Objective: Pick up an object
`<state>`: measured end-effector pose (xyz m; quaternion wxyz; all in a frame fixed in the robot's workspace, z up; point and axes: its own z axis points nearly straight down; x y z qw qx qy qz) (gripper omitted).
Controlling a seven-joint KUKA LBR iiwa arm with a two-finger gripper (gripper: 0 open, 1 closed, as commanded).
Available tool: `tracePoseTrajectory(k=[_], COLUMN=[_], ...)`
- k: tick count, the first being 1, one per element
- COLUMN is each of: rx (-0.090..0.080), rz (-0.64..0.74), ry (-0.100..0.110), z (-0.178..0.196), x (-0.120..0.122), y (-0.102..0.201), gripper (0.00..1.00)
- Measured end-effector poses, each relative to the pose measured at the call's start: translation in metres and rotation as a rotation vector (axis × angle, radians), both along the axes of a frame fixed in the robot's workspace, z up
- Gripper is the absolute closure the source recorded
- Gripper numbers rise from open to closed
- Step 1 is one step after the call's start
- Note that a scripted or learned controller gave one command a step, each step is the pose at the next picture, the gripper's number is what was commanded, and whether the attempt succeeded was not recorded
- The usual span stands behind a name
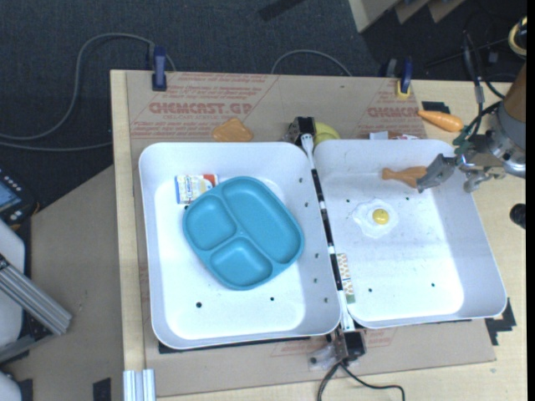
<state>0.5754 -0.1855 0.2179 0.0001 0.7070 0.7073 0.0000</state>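
Reaching in from the right, the gripper (451,172) is seen over the far right part of the right bin (435,291), with its fingers spread apart and nothing between them. A brown drumstick (405,175) lies in that bin just left of the fingertips, apart from them. Nearer and to the left of it, a fried egg (374,219) rests on the bin floor. In the left bin (251,316) a blue plate (242,231) with three compartments is set, and a small carton (192,186) lies at its far left edge, touching it. Beyond the bins, on the bench (276,98), an orange piece (233,130), a yellow item (325,133) and a carrot (440,120) are found.
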Motion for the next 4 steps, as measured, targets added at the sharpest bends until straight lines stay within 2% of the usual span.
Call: tracePoseTrajectory(k=[1,2,3,4], rx=[0.005,0.002,-0.002,-0.002], rz=[0.008,-0.002,-0.001,-0.001], ry=[0.007,0.005,-0.006,-0.005], z=[-0.121,-0.134,-0.121,-0.121], x=[0.042,0.023,0.026,0.026], y=[0.076,0.064,0.063,0.063], gripper=[0.0,0.0,1.0,0.0])
